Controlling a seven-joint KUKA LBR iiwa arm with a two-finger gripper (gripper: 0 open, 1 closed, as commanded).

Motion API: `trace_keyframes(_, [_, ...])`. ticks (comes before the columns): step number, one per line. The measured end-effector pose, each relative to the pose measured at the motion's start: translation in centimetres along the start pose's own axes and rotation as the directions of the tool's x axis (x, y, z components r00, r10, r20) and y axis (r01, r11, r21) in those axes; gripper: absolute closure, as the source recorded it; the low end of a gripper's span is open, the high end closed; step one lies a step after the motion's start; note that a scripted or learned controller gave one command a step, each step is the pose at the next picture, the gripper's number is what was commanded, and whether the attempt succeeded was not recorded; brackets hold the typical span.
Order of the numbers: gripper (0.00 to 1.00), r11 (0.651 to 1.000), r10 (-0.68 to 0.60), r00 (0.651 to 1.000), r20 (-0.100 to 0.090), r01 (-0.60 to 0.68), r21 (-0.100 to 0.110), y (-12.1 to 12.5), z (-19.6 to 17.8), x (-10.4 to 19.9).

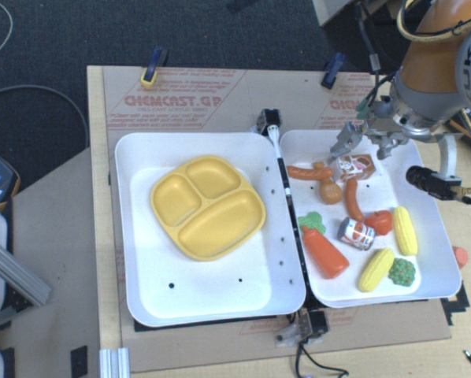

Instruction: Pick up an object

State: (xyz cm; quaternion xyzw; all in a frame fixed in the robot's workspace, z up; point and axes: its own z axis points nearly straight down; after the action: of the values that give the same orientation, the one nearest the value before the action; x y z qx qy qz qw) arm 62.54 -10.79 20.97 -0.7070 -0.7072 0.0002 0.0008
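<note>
Cardboard-topped bench point(220, 93) bears the toy-food bin point(432, 286), over whose far end the hand point(364, 142) hangs, fingers apart, for picking.

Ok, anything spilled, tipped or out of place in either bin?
One thing: a small orange piece lies on the bench outside the right bin's edge. The toy food is jumbled inside the bin, with the small can on its side. The yellow plate sits flat in the left bin.

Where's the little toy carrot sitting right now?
In the camera view, the carrot lies in the right bin, near its left wall, with the small can just to its right.
</note>
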Motion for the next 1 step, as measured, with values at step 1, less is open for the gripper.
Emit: trace_keyframes(1, [0.0, 1.0, 0.0, 1.0, 0.004, 0.0, -0.02, 3.44, 10.2, -0.45])
